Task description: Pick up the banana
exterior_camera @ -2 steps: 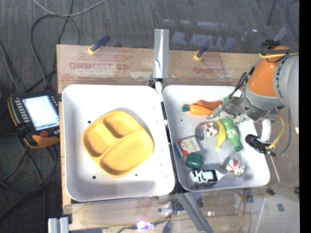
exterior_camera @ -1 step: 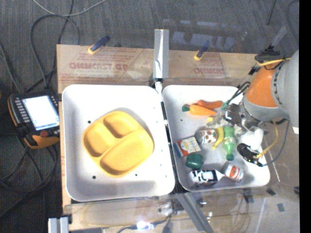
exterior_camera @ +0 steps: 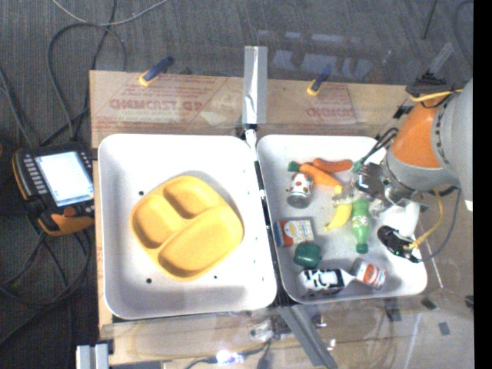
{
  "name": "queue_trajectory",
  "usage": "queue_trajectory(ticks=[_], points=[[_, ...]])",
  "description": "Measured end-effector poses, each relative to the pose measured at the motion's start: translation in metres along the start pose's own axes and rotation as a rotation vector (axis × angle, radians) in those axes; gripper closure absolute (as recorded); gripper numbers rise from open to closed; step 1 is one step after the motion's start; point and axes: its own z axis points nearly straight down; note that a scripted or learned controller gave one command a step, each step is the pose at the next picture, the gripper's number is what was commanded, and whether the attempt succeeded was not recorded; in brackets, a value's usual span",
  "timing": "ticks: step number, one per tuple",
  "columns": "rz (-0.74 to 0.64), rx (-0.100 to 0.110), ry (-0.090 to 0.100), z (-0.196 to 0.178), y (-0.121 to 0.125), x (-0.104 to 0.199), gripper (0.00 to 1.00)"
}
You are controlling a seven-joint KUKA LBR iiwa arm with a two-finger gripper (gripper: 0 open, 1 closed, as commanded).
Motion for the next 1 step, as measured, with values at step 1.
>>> queue_trajectory(ticks=[1], points=[[0.109,0.012,-0.007,-0.116,0.0144,0.0644,1.0]])
